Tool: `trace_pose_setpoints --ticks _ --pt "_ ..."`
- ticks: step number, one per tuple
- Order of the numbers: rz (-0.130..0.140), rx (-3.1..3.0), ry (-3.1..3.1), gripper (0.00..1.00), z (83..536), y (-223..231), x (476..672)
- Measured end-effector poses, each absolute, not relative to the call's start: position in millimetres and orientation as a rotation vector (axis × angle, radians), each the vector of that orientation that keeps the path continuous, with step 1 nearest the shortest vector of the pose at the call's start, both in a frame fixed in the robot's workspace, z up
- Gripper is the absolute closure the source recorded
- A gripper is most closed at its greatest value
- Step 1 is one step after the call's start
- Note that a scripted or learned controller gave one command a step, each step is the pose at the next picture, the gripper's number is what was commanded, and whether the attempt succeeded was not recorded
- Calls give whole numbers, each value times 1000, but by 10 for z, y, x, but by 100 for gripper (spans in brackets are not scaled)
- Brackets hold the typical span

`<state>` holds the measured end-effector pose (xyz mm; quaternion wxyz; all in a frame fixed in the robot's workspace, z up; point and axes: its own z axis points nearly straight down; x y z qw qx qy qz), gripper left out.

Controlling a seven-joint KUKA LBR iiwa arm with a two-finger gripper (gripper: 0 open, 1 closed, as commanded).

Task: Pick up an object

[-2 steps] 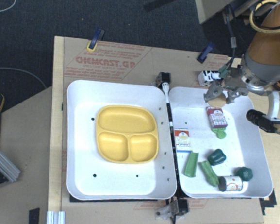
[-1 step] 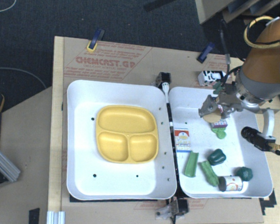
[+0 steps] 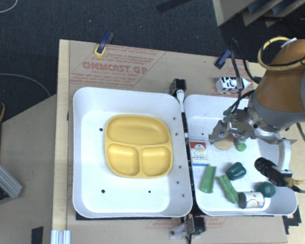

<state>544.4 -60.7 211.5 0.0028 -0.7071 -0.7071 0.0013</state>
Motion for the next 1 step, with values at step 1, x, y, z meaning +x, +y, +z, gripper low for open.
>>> trace_pose_setpoints --ticks 1 --pt "4 -2219 -2216 100 2172 -501 4950"
